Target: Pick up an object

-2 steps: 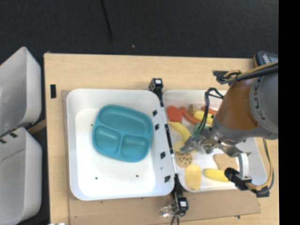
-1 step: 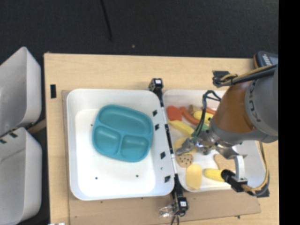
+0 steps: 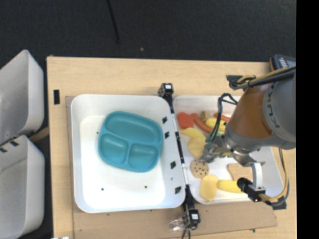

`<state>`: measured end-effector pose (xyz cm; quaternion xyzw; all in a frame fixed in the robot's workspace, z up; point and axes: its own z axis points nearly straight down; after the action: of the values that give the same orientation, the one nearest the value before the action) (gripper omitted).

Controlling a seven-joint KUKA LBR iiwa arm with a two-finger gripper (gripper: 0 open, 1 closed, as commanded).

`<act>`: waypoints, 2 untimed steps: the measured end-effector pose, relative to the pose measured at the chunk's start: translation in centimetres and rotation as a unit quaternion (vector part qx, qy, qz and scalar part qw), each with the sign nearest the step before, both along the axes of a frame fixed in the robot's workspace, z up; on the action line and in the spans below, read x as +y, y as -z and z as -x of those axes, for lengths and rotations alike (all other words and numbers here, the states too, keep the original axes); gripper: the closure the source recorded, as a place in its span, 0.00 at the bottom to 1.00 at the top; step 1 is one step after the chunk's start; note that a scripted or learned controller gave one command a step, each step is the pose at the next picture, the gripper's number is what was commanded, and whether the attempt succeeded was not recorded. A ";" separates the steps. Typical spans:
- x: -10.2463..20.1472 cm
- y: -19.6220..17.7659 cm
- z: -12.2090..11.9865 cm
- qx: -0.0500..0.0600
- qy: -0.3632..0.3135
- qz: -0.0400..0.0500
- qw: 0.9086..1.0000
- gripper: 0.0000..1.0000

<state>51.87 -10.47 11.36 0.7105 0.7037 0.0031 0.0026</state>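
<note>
— Where's the claw (image 3: 207, 152)?
— Low in the right bin (image 3: 271, 163), among yellow toy pieces (image 3: 195, 141), just above a brown dotted cookie (image 3: 199, 169).
— Holding anything?
— Can't tell; its tips are too dark and crowded to read.
— And the left bin (image 3: 79, 183)?
— A blue divided plate (image 3: 130, 141) lies there, on the desk (image 3: 114, 73).

Illumination is even and diffuse from overhead. The white bins (image 3: 79, 148) appear bright without harsh glare; the surroundings beyond the worktop (image 3: 124, 73) are dark. Shadows are soft. Overall sharpness is low, with fine detail smeared.
</note>
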 end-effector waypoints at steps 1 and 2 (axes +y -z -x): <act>-1.1 -4.8 0.1 0.002 -0.001 0.001 1.000 1.00; -0.8 -9.2 -0.3 0.001 -0.006 0.001 1.000 1.00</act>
<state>52.13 -11.26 20.55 0.7064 0.7078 0.0015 0.0027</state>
